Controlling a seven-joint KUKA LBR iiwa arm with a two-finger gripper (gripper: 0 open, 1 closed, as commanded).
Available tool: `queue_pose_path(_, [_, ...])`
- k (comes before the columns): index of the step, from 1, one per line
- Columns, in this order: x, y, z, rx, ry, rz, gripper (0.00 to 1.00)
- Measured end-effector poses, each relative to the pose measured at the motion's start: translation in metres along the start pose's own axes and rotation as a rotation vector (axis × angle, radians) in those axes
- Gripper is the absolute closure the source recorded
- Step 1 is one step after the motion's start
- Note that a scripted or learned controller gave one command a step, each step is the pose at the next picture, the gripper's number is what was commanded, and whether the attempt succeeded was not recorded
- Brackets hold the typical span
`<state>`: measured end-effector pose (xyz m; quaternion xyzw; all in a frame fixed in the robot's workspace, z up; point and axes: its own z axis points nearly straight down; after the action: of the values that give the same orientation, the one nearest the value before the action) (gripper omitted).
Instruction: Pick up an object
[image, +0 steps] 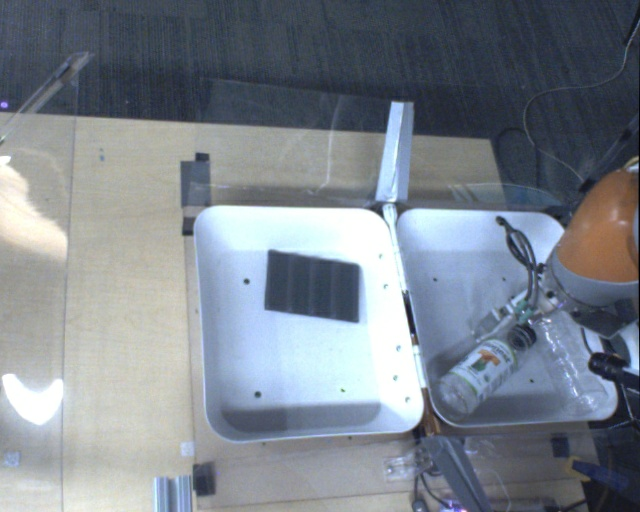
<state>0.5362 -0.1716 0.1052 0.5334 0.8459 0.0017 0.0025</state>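
A bottle (481, 372) lies tilted at the right bin's (455, 255) six o'clock. The gripper (520, 318) hovers just beyond the cap, its grip impossible to tell. A dark pad (312, 286) rests in the left bin (225, 330), toward twelve.

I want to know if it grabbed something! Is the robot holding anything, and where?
Cannot tell. The gripper is right at the cap end of the bottle lying in the right bin, but no clear grasp shows.

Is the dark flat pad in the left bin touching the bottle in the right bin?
Apart. The camera view shows the dark pad alone in the left bin; the bottle lies beyond the divider in the right bin.
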Motion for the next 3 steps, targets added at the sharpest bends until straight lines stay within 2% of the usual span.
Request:
queue_pose_path(1, [0.066,0.007,0.015,-0.009,-0.007,-0.080,0.00])
queue_pose_path(2, [0.064,0.011,0.002,-0.020,-0.014,-0.079,1.00])
queue_pose_path(3, [0.050,0.083,-0.045,0.001,0.000,0.101,1.00])
